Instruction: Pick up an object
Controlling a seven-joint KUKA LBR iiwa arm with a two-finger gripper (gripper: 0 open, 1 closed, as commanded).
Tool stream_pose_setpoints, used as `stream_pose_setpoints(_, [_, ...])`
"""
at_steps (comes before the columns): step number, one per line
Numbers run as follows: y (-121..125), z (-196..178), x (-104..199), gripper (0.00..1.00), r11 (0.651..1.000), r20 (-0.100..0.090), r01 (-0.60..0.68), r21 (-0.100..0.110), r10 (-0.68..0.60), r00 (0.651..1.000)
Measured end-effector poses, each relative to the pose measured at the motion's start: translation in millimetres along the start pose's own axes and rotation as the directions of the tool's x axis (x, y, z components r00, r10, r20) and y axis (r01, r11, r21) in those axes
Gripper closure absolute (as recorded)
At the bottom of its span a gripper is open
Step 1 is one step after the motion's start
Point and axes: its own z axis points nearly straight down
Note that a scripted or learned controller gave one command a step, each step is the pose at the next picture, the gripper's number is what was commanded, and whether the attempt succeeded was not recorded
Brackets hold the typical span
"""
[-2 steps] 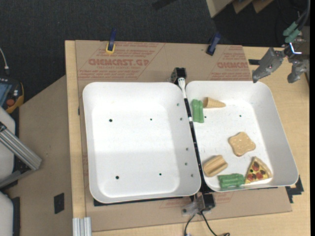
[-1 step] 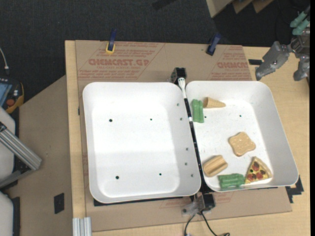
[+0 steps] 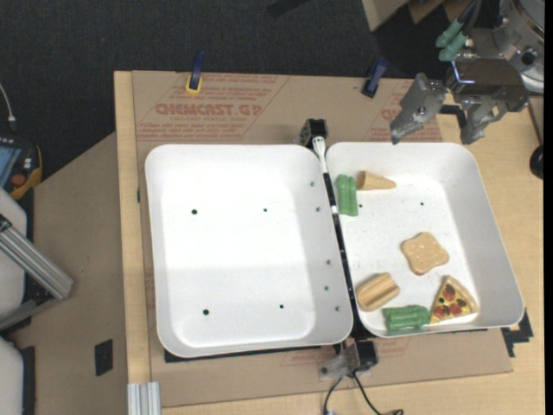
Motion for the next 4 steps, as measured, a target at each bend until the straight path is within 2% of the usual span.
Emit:
stream_pose_setpoints(1, [0.3, 0.2, 28.5, 0.00, 1.000, 0.000, -0.004, -0.001, 0.004, 1.000])
stream_pose_setpoints(2, [0.7, 0.2, 89.6, 0.00, 1.000, -0.001, -0.003, -0.002, 0.003, 1.000])
stream_pose_setpoints(3, [1.1, -9.9, 90.2, 1.00, 1.000, -0.001, -0.002, -0.005, 0.002, 1.000])
stream_pose_setpoints(4, [1.7, -20.9, 90.7, 1.00, 1.000, -0.001, -0.001, -0.009, 0.001, 1.000])
